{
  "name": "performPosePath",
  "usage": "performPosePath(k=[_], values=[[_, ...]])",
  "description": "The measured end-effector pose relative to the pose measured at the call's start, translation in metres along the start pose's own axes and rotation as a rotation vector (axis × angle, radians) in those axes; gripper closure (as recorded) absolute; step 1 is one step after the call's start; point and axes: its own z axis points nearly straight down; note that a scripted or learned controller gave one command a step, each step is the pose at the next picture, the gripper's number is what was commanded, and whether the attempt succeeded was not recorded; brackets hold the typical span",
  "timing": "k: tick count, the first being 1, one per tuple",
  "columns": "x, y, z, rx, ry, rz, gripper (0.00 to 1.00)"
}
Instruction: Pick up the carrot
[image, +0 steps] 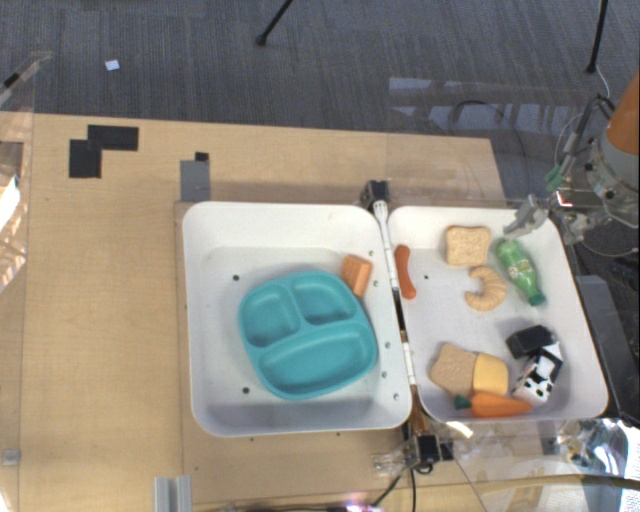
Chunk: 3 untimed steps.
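The carrot (499, 405), orange with a small green top pointing left, lies flat at the front wall of the right bin (590, 360). It touches the yellow cheese block (489, 375) just behind it. My gripper (552, 222) hangs at the right bin's far right corner, just above the green bottle (520, 268) and far from the carrot. Its two grey fingers stand apart with nothing between them.
Around the carrot sit a bread slice (452, 368), a black-and-white cow-patterned box (540, 376) and a black block (528, 340). Farther back lie a croissant (488, 288), toast (467, 245) and a sausage (404, 271). The left bin (200, 330) holds a teal divided plate (307, 333) and an orange wedge (356, 273).
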Motion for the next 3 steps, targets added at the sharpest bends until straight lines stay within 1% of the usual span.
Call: performPosePath(k=[1, 2, 3], values=[[0.026, 0.001, 0.095, 0.007, 0.003, -0.137, 0.00], [0.036, -0.040, 0.182, -0.002, 0.000, -0.462, 0.00], [0.061, -0.063, 0.149, -0.003, 0.001, -0.655, 0.00]])
